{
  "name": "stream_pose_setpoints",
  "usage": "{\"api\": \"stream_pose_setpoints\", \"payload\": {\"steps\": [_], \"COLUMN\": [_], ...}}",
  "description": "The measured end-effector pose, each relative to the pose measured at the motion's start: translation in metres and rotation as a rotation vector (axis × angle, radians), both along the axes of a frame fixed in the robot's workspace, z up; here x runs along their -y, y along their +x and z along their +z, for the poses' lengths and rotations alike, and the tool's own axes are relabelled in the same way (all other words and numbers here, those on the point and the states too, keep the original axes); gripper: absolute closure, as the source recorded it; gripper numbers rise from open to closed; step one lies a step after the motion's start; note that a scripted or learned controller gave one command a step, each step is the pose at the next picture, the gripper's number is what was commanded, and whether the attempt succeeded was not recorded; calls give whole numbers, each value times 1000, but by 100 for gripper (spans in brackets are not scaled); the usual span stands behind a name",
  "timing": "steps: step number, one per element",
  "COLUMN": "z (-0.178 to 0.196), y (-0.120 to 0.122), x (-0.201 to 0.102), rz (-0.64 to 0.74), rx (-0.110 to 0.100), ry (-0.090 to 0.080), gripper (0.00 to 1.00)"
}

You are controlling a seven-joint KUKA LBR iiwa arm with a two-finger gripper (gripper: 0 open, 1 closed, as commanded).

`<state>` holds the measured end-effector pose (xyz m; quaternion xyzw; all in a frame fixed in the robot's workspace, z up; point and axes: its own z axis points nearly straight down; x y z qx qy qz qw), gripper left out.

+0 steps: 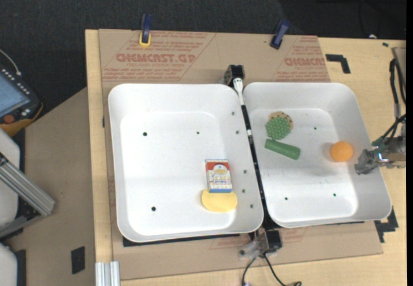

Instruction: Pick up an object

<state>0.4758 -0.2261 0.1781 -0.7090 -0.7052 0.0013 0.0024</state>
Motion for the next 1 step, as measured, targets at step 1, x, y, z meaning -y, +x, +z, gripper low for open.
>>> {"api": "stream_pose_setpoints", "payload": {"steps": [1], "z": [44], "y": [4], "x": [-2], "rz": [6], "rx": [12], "ry": [-6], "gripper": [100]}}
